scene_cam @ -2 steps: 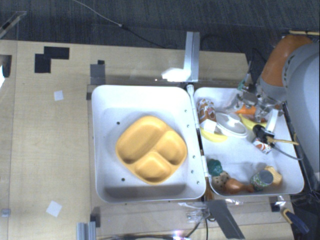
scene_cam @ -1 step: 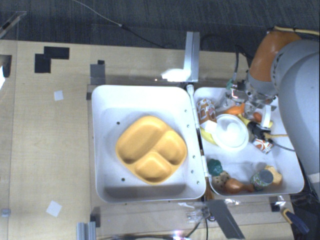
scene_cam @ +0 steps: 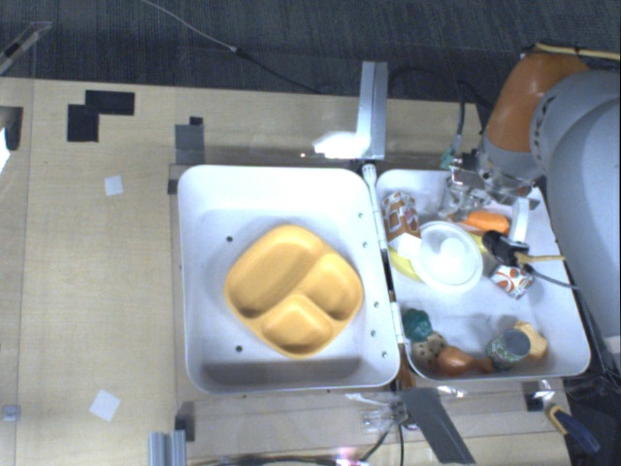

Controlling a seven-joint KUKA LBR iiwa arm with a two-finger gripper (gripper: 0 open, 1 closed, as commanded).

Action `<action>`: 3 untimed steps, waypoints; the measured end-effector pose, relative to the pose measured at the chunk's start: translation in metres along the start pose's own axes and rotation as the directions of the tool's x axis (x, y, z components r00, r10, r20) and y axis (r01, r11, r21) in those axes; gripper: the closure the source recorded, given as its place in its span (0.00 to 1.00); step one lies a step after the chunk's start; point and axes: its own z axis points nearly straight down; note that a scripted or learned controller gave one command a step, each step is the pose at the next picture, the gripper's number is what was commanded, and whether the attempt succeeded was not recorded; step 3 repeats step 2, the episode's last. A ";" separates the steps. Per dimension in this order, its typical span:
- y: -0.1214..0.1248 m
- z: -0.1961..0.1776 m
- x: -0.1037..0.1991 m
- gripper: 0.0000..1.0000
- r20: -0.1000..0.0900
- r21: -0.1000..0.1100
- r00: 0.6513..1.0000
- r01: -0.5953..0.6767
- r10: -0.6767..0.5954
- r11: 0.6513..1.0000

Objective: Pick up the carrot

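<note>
Down at the near wall of the right bin (scene_cam: 469, 311), well short of the gripper (scene_cam: 468, 200), there's a crowd: a brown rounded piece (scene_cam: 451, 360), a teal lump (scene_cam: 419, 323) just behind it, a small dark cup (scene_cam: 505, 349) and a tan block (scene_cam: 533, 340) beside that. Moving up toward the gripper, a white bowl (scene_cam: 449, 253) sits upright on the near side of it, with a yellow piece (scene_cam: 403, 260) tucked against the bowl's edge and a little patterned can (scene_cam: 511, 281) tipped over on the bowl's other side. A taller patterned can (scene_cam: 400, 214) lies off to the gripper's side, by the wall the two bins share.

Across that wall, the left bin (scene_cam: 213, 212) holds one thing: a yellow three-part plate (scene_cam: 294, 287), well away from the gripper.

Now the carrot (scene_cam: 485, 222): it's right under the gripper, just on its near side, between gripper and bowl. It's a short, bright orange stub, lying flat and crosswise. The gripper hangs low at the far end of the right bin; wide or narrow, I cannot tell, and touching or just above the carrot, I cannot tell either.
</note>
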 end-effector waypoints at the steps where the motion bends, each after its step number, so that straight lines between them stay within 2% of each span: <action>1: -0.064 0.010 -0.059 1.00 0.006 -0.015 0.951 0.309 -0.309 0.951; 2: -0.062 0.010 -0.047 0.00 -0.007 -0.019 0.947 0.321 -0.321 0.947; 3: -0.062 0.010 -0.047 0.00 -0.007 -0.019 0.947 0.321 -0.321 0.947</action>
